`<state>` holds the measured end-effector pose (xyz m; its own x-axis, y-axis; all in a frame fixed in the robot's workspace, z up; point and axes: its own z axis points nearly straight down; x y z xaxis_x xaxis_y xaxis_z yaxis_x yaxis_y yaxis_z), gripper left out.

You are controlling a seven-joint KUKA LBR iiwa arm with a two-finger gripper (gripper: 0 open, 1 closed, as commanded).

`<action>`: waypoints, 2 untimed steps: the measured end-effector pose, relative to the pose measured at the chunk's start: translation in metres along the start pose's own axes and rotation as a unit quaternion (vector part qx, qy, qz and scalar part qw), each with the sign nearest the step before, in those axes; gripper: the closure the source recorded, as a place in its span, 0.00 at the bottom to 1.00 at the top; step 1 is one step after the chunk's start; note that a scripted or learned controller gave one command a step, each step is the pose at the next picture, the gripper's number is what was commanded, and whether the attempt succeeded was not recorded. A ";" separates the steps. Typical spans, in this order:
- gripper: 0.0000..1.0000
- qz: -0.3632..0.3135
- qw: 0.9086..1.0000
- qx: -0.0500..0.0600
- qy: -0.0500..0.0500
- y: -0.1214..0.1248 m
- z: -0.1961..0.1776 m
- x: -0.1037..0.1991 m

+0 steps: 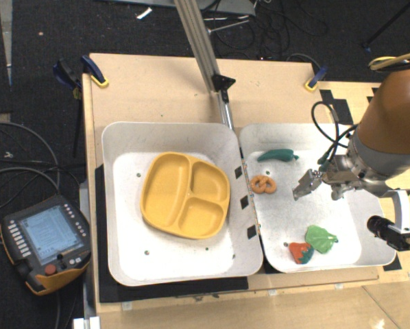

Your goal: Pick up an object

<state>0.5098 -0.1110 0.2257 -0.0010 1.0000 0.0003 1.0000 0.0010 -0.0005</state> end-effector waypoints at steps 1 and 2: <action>0.00 0.000 1.000 0.000 0.000 0.000 0.000 0.000; 0.00 0.001 1.000 0.003 0.000 0.004 0.061 -0.006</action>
<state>0.5138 -0.1169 0.1652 0.0012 1.0000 0.0006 1.0000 -0.0012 -0.0058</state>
